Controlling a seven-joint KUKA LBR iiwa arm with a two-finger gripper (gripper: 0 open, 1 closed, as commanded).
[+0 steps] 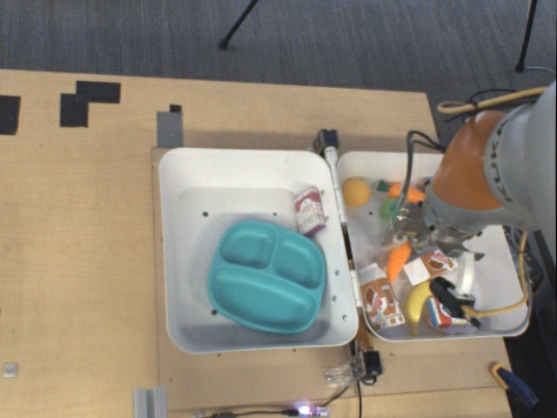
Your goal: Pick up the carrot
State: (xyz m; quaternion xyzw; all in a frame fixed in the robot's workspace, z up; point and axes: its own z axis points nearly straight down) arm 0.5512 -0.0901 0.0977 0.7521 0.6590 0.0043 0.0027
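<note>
Gripper (406,233) just above carrot (398,260)

Slanted overhead view of both bins (174,259)

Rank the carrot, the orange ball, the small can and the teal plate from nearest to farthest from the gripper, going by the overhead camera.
From the gripper:
1. Carrot, just below it in the right bin.
2. Orange ball, at that bin's upper left.
3. Small can, in the left bin by the divider.
4. Teal plate, in the middle of the left bin.
</note>
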